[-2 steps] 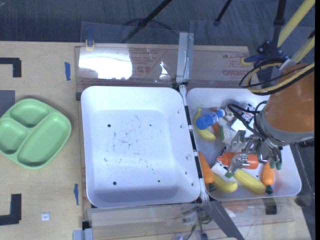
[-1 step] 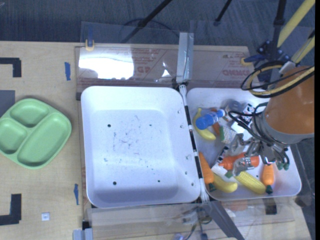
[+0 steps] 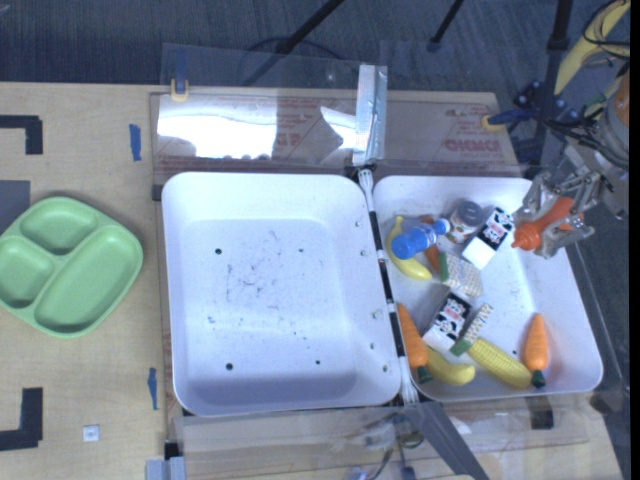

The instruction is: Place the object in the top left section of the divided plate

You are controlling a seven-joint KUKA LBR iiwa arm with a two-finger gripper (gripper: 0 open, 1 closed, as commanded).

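We find the gripper [image 3: 545, 230] over the right bin's [image 3: 585, 298] far right corner with its jaws closed on an orange object [image 3: 530, 234], while the green plate [image 3: 68, 265] sits well apart at far left, so the carry and placement remain.

gripper [image 3: 548, 230] over right bin [image 3: 575, 298], green divided plate [image 3: 66, 266] far left.

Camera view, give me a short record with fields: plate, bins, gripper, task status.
plate: green divided plate on the bench, left of both bins
left bin: white
right bin: holds toy food, including a corn cob and a carrot
gripper: over right bin's upper right edge, orange piece at its tip
task status: nothing on plate yet
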